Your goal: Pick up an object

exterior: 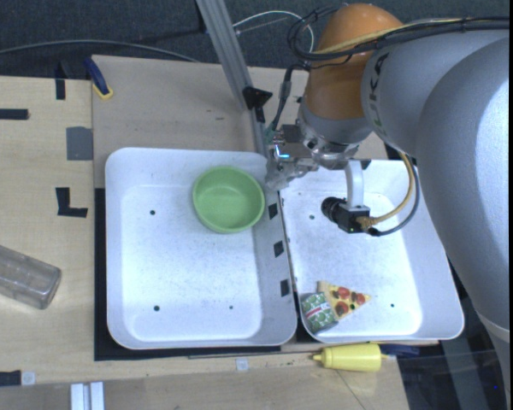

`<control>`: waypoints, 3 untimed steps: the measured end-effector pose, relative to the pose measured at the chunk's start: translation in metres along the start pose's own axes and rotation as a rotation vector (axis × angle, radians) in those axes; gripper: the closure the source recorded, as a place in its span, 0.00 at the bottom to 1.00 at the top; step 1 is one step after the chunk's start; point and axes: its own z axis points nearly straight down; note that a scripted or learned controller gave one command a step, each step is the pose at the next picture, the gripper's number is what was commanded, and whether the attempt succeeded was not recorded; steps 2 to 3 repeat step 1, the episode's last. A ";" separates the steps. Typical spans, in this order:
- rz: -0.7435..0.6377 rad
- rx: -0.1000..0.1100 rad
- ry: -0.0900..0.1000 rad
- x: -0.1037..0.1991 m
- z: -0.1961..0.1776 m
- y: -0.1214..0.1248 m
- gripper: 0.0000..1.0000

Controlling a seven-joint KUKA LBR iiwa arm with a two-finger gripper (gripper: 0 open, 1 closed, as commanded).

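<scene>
1. I locate the gripper point(282, 171) at the top of the ridge between the two bins, just beside the green bowl point(228, 199) in the left bin point(128, 254).
2. I cannot tell its finger state; the wrist hides it.
3. I judge the bowl the nearest target: I would centre over its near rim, descend straight, then close on the wall.
4. The pizza slice toy point(335, 303) lies in the right bin point(410, 263), well apart.
</scene>
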 end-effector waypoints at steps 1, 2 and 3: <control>-0.002 -0.001 0.001 0.064 -0.006 -0.006 1.00; -0.002 -0.001 0.001 0.064 -0.006 -0.006 1.00; -0.002 -0.001 0.001 0.064 -0.006 -0.006 1.00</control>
